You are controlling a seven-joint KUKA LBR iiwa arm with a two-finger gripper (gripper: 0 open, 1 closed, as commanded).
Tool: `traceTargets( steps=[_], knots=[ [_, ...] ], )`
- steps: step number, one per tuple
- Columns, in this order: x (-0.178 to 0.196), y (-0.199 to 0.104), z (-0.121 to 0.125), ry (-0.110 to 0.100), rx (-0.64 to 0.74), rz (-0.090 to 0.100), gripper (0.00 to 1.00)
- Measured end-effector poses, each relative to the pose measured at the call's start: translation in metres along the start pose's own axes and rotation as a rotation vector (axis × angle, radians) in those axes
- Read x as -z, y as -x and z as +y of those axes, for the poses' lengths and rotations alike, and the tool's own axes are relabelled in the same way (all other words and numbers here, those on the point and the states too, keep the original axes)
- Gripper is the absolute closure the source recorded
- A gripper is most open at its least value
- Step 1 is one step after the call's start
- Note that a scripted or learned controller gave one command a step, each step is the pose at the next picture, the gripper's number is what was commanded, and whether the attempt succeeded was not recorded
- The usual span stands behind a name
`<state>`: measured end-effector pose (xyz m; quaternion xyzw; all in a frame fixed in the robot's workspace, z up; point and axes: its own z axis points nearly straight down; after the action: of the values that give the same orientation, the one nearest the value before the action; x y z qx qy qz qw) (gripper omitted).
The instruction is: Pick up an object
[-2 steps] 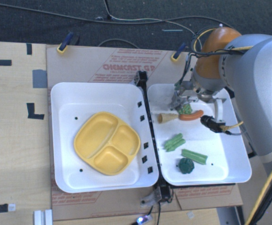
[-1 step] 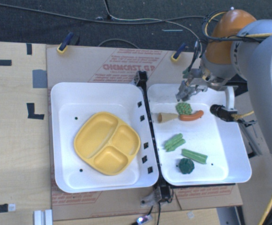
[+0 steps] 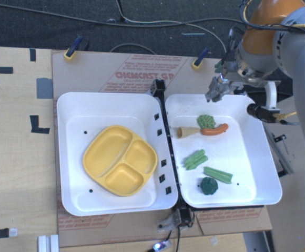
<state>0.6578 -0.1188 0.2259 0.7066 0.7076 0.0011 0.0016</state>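
We note dark green broccoli (image 3: pixel 209 186) nearest the camera in the right bin (image 3: pixel 257 164), green bean pieces (image 3: pixel 195 159) just beyond it, carrot (image 3: pixel 215 130) farther back, gripper (image 3: pixel 215 94) over the bin's far rim, jaws' state unclear to us, yellow tray (image 3: pixel 120 160) in left bin (image 3: pixel 71 156).
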Motion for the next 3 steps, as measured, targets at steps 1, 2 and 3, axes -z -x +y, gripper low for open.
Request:
traceTargets(
  steps=[1, 2, 3],
  knots=[
    [0.038, 0.000, 0.001, -0.001, 0.000, 0.000, 1.00],
    [0.041, -0.048, -0.026, -0.005, 0.003, 0.001, 1.00],
    [0.041, -0.100, -0.053, -0.007, 0.004, 0.002, 1.00]
  ],
)
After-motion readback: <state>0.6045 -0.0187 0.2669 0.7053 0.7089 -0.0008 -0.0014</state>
